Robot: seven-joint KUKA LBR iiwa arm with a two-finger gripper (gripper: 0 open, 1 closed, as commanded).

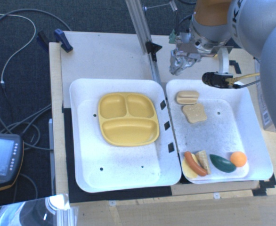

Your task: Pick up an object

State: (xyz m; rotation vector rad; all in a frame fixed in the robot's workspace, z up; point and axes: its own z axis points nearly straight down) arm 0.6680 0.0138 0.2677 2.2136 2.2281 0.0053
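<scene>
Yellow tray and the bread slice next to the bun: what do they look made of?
Yellow tray: looks like moulded plastic, matte, with smooth rounded dividers and a uniform colour. Bread slice: probably toy food in plastic or foam; flat tan surface with neat edges. The view leaves open which.

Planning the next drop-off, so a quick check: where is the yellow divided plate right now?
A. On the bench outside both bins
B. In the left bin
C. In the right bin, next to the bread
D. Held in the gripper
B. The yellow divided plate lies flat in the left bin, while the food pieces, such as the bread slice, sit in the right bin.
</scene>
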